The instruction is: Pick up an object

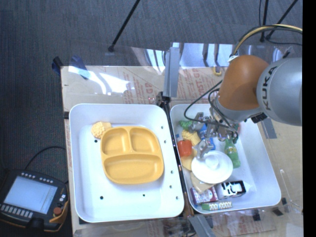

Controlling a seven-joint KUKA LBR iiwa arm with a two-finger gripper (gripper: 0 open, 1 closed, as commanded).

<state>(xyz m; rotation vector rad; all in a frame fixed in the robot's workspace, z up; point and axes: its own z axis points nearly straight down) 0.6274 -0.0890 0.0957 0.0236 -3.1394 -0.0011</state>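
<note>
Left bin point(79, 181) occupied by yellow divided tray point(132, 154). Right bin point(264, 174) crowded with small items. Gripper point(206, 144) lowered into right bin; finger state cannot be told. White round lid point(213, 167) seen just below gripper, touching or nearly so.

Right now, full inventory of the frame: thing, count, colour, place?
bins: 2, white, side by side on bench
tray: 1, yellow, three compartments, in left bin
corn: 1, pale yellow, left bin, touching tray's far-left corner
plate: 1, white, round, right bin centre
bottle: 1, green, right bin, beside plate
red item: 1, right bin, left side
packets: several, mixed colours, right bin near edge
pendant: 1, black with screen, floor bottom left
arm: 1, grey with orange band, from right
claw: 1, over right bin clutter
</note>
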